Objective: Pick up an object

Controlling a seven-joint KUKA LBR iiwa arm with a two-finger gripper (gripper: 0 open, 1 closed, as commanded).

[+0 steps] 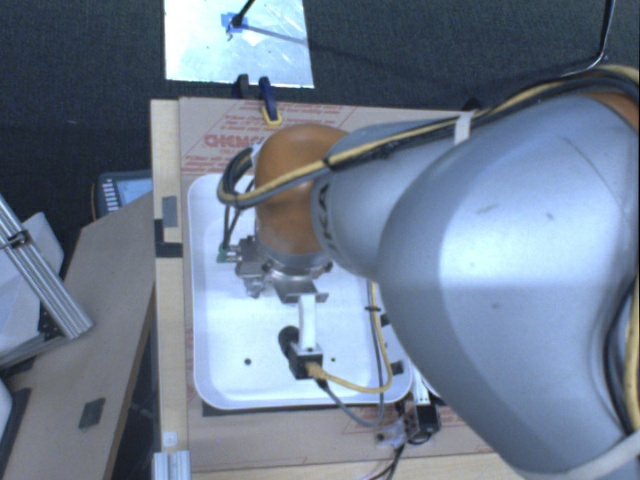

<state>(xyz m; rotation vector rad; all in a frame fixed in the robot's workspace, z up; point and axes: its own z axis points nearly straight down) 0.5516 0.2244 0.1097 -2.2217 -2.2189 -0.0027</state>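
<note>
The arm (500, 268) reaches in from the right and hangs low over the white bin (205, 298), with its orange band (290, 183) straight above the end effector (283, 280). This looks like the descent-to-grasp step, with nothing lifted yet. Open or closed? Cannot tell, because the wrist hides it. The object to pick is hidden too, probably right beneath that wrist. A dark speck (247, 360) on the near floor is too small to name. The next move calls for a straight drop, a firm close, then a vertical lift. There's bare floor to the left and near side, but the bin's far rim sits close behind the band.
</note>
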